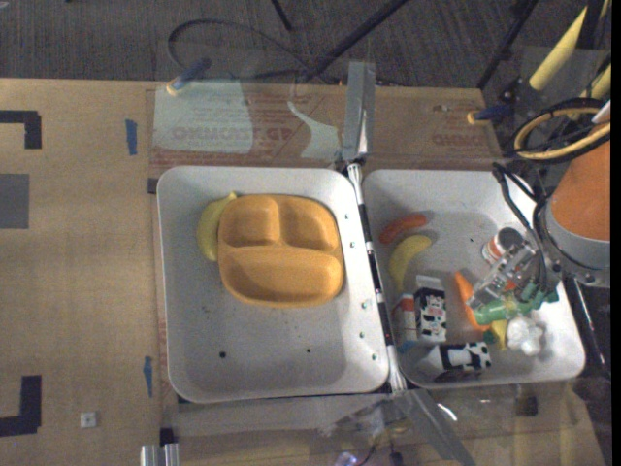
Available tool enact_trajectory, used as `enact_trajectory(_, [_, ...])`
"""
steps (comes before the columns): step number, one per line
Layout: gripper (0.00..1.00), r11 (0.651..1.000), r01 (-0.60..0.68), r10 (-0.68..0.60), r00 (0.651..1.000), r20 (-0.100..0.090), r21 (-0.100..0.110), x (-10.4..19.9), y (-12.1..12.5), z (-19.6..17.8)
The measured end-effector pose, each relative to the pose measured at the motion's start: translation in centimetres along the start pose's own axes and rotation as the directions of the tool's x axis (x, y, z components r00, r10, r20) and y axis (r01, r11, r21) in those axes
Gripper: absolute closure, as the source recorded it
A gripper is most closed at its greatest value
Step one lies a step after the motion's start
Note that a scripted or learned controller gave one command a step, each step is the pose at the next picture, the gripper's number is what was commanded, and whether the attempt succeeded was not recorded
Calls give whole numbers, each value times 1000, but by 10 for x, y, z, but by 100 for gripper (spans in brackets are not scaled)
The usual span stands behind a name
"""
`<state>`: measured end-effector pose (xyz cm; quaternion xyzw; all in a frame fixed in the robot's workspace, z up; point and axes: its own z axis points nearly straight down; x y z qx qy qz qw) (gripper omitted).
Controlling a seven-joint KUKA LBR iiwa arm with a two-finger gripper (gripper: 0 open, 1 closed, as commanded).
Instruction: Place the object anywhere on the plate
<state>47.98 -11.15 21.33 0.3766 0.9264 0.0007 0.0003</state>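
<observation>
A: Left to right. Left shallow white bin [194, 357]: orange plastic plate with three compartments [280, 249], nothing on it. Yellow banana-shaped toy [208, 229] tucked at the plate's left edge, partly under it, on the bin floor rather than the plate.

B: So nothing placed yet?

A: Correct. Placing step not done, pick apparently underway at best.

B: Right shallow white bin [466, 194]?

A: Red sausage-shaped toy [403, 227], second yellow banana toy [408, 253], two black-and-white cow-print cartons [430, 315] [464, 357], orange carrot-shaped piece [464, 294], green piece [502, 308], white lumpy item [525, 335]. Candidate objects all well apart from the plate.

B: Claw?

A: Silver two-finger gripper [511, 278] low over the cluster at the bin's right side, just above or touching the green and orange pieces. Blurred and cluttered there; cannot tell how far open, nor whether anything sits between the fingers. Possibly contact with the green piece, not confirmed as a grasp.

B: Remaining?

A: Secure one object, lift, carry left across the divider, set on the plate.
</observation>
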Motion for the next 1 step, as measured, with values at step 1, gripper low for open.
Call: enact_trajectory(1, [100,949,-314,314,949,6,-2,-144,-17,-29])
